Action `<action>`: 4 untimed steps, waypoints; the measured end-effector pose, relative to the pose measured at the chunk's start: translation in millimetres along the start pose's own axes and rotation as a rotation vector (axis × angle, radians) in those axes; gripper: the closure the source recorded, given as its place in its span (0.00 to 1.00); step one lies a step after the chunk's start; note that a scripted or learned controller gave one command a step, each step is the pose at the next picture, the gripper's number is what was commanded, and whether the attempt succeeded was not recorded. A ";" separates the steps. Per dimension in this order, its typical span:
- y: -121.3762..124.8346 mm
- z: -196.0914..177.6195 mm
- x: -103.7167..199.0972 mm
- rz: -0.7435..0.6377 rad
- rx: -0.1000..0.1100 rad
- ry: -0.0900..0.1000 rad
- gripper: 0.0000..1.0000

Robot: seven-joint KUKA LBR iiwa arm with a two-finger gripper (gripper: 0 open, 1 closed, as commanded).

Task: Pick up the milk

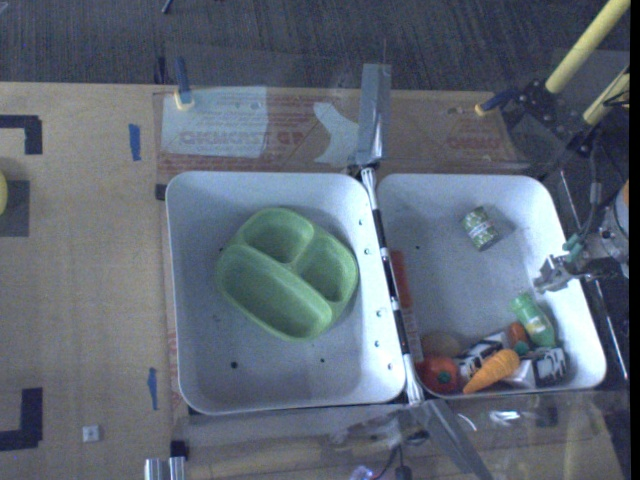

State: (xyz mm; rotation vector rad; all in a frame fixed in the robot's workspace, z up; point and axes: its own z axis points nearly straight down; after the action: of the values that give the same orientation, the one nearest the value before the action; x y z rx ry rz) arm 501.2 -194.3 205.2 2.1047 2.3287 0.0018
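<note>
The milk (484,349) looks like a black-and-white patterned carton lying at the front of the right bin (440,228), partly under an orange carrot (492,370). A second black-and-white piece (551,366) lies in the bin's front right corner. My gripper (558,271) hangs at the right rim of the right bin, above and behind a green bottle (533,320), well apart from the milk. Only a small grey part of it shows, blurred.
A green divided plate (288,271) lies in the left bin (200,368). The right bin also holds a small green can (481,227) at the back, a red tomato (440,373) and a brownish round item (437,345). Yellow poles (590,38) and cables stand at the right.
</note>
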 end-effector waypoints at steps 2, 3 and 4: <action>-4.7 -33.9 167.6 0.149 0.005 0.002 1.00; -5.8 -44.0 154.8 0.100 0.002 0.001 1.00; 0.0 -32.7 218.2 0.088 0.006 0.002 1.00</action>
State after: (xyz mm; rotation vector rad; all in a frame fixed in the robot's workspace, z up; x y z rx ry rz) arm 479.1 22.9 237.6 2.2094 2.2376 -0.0032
